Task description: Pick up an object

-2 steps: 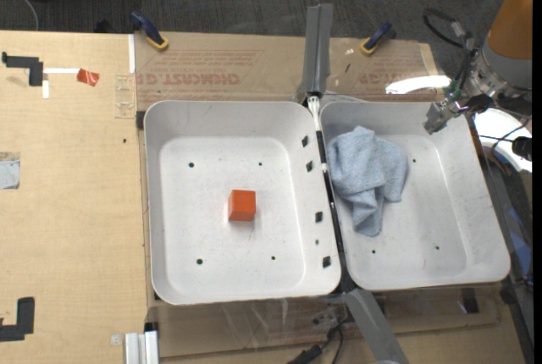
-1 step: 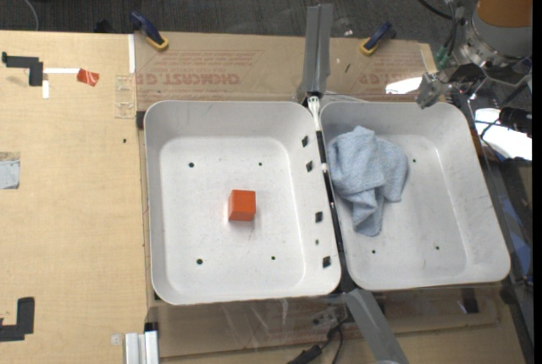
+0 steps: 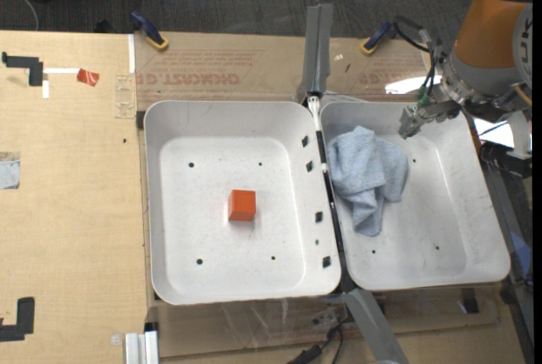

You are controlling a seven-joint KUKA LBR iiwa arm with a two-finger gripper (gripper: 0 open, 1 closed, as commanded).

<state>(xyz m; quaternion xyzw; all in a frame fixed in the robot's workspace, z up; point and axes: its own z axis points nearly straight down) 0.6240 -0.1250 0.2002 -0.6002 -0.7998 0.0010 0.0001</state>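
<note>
A small orange-red block (image 3: pixel 242 206) lies near the middle of the left white bin (image 3: pixel 169 261). A crumpled light-blue cloth (image 3: pixel 366 176) rests in the left half of the right bin (image 3: pixel 474 261), against the divider. The arm comes in from the upper right, and its gripper (image 3: pixel 412 124) hangs above the back of the right bin, just right of the cloth's top corner. Nothing shows between its tips.
A grey post (image 3: pixel 318 49) stands behind the seam between the bins. Clamps (image 3: pixel 149 30) hold brown cardboard (image 3: pixel 220 66) at the back. A wooden board (image 3: pixel 59 210) with small marks lies to the left. Cables hang near the wrist.
</note>
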